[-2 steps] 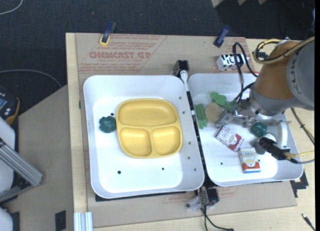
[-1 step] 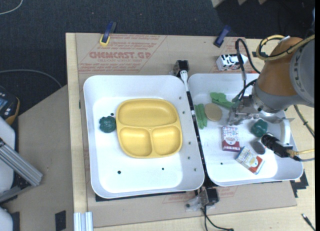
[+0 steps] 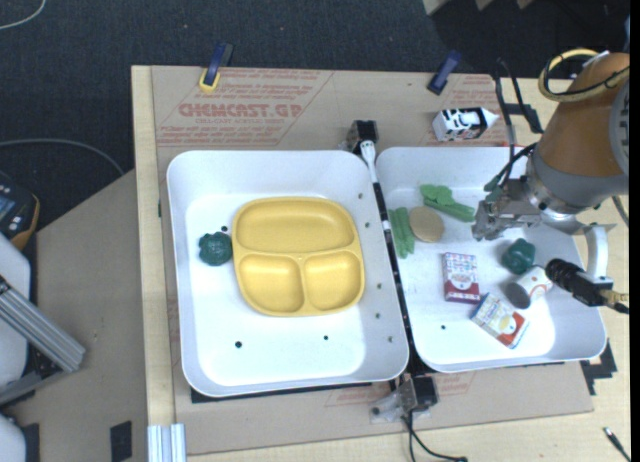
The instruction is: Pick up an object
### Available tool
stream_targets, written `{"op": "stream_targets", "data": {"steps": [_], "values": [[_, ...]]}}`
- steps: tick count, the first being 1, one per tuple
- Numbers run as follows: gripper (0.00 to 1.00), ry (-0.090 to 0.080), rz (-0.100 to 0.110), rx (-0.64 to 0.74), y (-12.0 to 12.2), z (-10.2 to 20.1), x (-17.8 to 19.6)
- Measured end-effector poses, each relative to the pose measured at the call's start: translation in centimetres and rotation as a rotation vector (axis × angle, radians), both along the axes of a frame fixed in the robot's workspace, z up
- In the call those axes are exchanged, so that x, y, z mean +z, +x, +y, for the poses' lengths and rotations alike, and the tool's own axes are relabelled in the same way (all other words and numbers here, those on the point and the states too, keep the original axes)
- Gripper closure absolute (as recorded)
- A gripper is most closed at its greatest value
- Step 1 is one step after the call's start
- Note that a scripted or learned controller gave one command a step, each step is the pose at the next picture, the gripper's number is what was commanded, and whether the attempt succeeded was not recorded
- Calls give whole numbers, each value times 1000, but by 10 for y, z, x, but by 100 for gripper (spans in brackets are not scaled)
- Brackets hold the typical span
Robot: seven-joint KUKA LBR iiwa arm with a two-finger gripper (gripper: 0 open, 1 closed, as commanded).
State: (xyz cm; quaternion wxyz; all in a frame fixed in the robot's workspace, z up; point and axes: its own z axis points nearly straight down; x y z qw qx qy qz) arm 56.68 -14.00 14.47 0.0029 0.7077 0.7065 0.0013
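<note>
Hovering over the right bin (image 3: 440, 350), the gripper (image 3: 497, 218) sits near a green toy (image 3: 518, 255).

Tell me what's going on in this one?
A KUKA arm reaches in from the right, its hand low over the right bin near some green pieces and a tan disc. Nothing shows between its fingers. A red-and-white packet and a teal object lie nearby. The left bin holds a yellow divided tray.
</note>
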Motion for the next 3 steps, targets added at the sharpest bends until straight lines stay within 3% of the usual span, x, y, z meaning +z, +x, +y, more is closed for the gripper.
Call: {"op": "stream_targets", "data": {"steps": [1, 2, 3], "values": [[100, -1, -3, 2, -4, -1, 63], [100, 0, 0, 3, -3, -1, 82], [100, 5, 9, 6, -12, 46, 73]]}}
